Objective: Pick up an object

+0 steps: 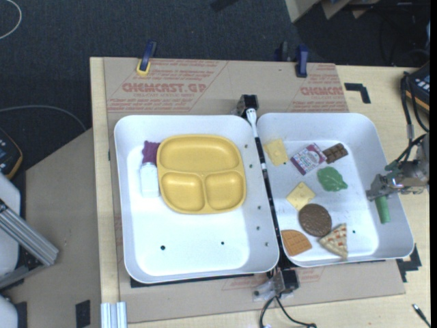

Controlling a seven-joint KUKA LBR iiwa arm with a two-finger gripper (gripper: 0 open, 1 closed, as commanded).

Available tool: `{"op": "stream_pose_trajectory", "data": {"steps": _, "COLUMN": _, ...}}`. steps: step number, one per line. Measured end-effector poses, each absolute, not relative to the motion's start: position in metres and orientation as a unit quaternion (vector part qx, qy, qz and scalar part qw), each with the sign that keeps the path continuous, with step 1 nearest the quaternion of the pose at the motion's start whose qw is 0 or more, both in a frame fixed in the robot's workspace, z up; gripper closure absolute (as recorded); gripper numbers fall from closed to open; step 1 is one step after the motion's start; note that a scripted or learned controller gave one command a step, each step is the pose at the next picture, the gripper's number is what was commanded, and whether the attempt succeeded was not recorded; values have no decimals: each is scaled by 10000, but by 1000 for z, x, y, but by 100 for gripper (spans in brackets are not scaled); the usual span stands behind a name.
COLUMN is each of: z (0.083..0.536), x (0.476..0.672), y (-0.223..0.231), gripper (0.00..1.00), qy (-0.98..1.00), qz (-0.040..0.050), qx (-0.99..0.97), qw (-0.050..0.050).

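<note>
Robotics lab or test cell, not a home. Landmark: brown protective-paper-covered bench board (pixel 205 80) printed "CHEMCAST GP". On it, 2 shallow white plastic bins (pixel 194 255) side by side. A yellow clamp (pixel 145 60) and a blue clamp (pixel 301 60) grip the board's far edge. Dark carpet floor (pixel 82 19) beyond, with a loose thin cable (pixel 13 12). Left of board, aluminium extrusion framing (pixel 27 234). Wires (pixel 283 309) trail below the near edge.

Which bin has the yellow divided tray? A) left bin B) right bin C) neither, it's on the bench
A: the yellow divided tray lies inside the left bin, while the right bin holds the small food items.
</note>
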State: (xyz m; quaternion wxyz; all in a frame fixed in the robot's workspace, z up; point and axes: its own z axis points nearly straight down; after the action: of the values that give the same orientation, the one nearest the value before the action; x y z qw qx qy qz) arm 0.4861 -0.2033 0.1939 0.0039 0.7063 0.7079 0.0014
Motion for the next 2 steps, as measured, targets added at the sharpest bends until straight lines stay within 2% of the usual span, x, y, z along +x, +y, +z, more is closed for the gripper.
{"op": "stream_pose_trajectory", "data": {"steps": 1, "z": 227, "x": 487, "y": -204, "gripper": 100, "qy": 7075, "qz": 10, "qx": 7067, "qw": 34}}
{"op": "stream_pose_trajectory", "data": {"steps": 2, "z": 236, "x": 512, "y": -151, "gripper": 100, "qy": 7096, "qz": 16, "qx": 7046, "qw": 18}}
